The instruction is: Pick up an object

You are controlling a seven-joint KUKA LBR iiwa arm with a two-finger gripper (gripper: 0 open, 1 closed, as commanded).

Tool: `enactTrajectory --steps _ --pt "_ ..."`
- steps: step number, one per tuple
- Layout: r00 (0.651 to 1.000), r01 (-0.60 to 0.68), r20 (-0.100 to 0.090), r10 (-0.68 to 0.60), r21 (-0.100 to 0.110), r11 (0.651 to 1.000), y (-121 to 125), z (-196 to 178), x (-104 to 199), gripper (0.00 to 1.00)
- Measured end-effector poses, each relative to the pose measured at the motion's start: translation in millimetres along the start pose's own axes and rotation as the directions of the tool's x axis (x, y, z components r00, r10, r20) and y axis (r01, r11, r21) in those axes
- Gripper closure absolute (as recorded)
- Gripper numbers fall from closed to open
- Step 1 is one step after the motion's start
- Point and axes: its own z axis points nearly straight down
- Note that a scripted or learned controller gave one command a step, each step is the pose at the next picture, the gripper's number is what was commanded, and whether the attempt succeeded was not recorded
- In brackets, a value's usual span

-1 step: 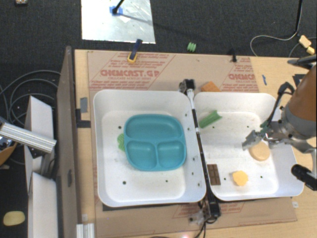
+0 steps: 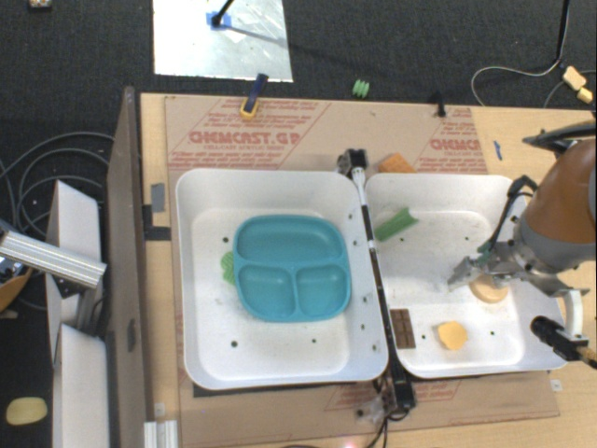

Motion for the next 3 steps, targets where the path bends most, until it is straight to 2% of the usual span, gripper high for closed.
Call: enactTrajectory --steps 1,2,3 --pt "1.0 0.014 -0.003 -0.014 -0.01 1.0 66 18 81 0.0" --pt "1.0 0.008 0.002 -0.008 -0.014 1.0 140 16 66 0.0" --pt "1.0 0.006 0.002 -0.006 -0.001 1.0 140 17 75 0.0"
